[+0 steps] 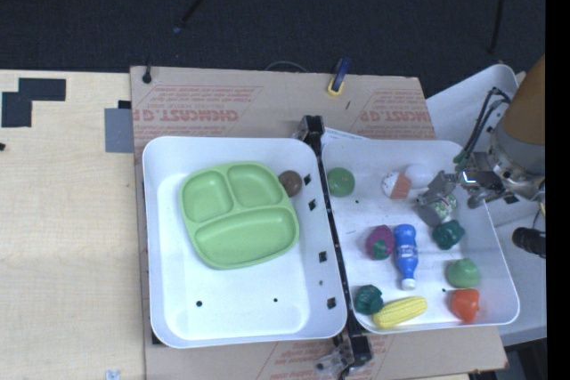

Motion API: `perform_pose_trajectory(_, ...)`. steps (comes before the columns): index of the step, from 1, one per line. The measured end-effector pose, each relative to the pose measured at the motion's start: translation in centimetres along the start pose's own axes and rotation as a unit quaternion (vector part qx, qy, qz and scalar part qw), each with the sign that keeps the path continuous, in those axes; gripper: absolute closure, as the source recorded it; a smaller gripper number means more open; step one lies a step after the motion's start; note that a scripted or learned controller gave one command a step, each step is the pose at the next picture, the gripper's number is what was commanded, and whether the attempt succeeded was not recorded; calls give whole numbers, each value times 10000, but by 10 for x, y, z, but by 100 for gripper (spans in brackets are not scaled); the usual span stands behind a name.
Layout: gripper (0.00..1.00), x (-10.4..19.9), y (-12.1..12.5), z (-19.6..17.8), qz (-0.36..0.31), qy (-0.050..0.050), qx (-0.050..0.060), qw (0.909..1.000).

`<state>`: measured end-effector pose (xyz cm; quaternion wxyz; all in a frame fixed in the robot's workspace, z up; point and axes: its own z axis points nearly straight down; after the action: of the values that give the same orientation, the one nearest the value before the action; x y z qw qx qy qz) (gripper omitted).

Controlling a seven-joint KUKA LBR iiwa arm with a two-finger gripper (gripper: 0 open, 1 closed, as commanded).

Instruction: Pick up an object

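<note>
My gripper (441, 200) hangs over the right bin (508, 298). Just below it lies a small round piece (448, 234); to its left a bottle (406, 255), farther left the left bin (169, 316) with a divided plate (239, 214).

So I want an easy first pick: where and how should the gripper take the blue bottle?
Grip the blue bottle across its body, coming straight down. It lies flat, white cap toward the camera, with the purple toy close on one side, so narrow clearance there.

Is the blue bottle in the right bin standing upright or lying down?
Lying down. The blue bottle shows its full length along the floor of the right bin, white cap toward the near edge.
</note>
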<state>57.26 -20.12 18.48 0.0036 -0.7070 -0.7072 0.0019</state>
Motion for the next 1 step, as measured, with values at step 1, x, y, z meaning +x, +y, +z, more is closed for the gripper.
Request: perform_pose_trajectory(1, 0, 3, 1, 43, -6, -1, -11, 10000)
